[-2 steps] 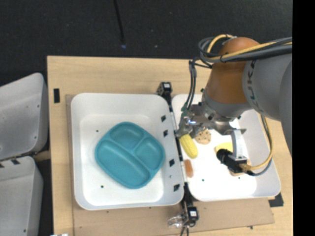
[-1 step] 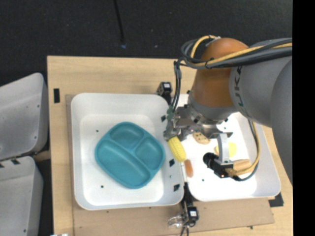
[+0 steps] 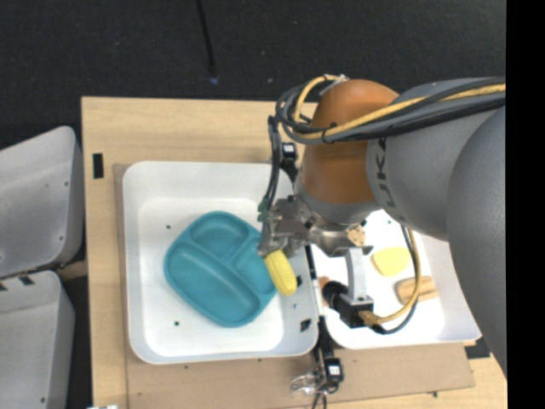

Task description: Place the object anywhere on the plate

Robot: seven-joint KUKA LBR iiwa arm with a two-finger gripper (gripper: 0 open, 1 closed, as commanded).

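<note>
From the overhead camera I see the grey arm with its orange band reaching in from the right, its two-finger gripper (image 3: 274, 244) low over the inner edge of the left white bin (image 3: 140, 203). A small yellow toy corn cob (image 3: 281, 273) hangs just under the fingers, its upper end tucked between them, so I judge the fingers clamped on it (the wrist hides much of the contact). The cob sits at the right rim of the teal, compartmented plastic plate (image 3: 215, 267), seemingly overlapping its edge. In the right white bin (image 3: 456, 322) lie a pale yellow block (image 3: 391, 261) and a tan wooden piece (image 3: 416, 290). I expect the cob to be light, stiff and somewhat slick, prone to rolling; gripping across its middle would be steadier than at the end.
</note>
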